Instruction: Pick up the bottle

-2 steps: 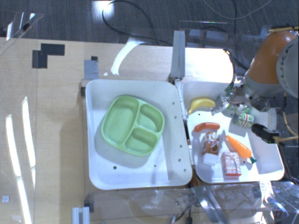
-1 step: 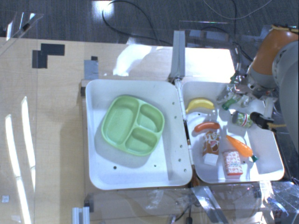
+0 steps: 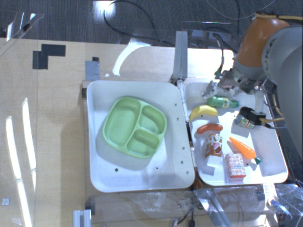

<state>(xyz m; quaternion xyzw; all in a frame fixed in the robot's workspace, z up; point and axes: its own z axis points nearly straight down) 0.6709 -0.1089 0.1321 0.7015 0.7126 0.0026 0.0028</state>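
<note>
One green bottle [image 3: 221,101] lies just under the jaws.

Right bin [image 3: 279,174] is crowded: banana [image 3: 203,111] and sausage [image 3: 209,128] lie just beside the green bottle [image 3: 223,101].

- No text, brand or number can be read anywhere.
- The small red-and-white printed carton [image 3: 235,166], lower right of the frame, bears print too blurred to make out.

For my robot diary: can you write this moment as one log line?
arm: over right bin | gripper: at green bottle | grasp: unclear | left bin: green tray
</note>
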